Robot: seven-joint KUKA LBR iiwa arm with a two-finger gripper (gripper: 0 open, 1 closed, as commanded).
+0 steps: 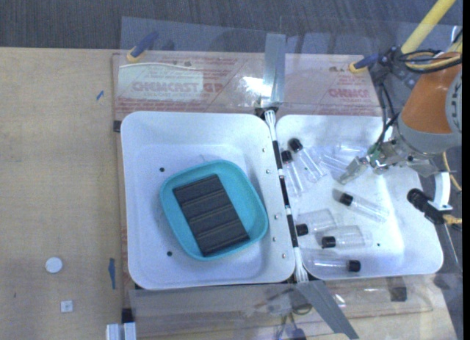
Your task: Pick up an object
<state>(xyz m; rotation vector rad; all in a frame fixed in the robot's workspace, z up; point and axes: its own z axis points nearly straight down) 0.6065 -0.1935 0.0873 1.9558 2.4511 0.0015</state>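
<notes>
The wooden bench (51,147) carries two shallow white bins side by side. The left bin (147,136), well away from the hand on its far side, holds a teal dish (253,210), and a dark ribbed block (211,214) lies inside that dish. The right bin (418,247) sits under the hand (351,172), which hangs over its upper middle with its fingers slightly apart and nothing between them. Clear plastic tubes with black caps are scattered across this bin: one tube (360,204) lies just below the hand, a capped tube (302,155) lies to the hand's left near the seam between the bins, another (342,240) lies lower still, and one tube (334,263) rests along the bin's bottom edge. The grey arm with its orange band (429,107) and a knot of cables crowd the bin's right side. A small white disc (53,264) lies on the bench far to the left
</notes>
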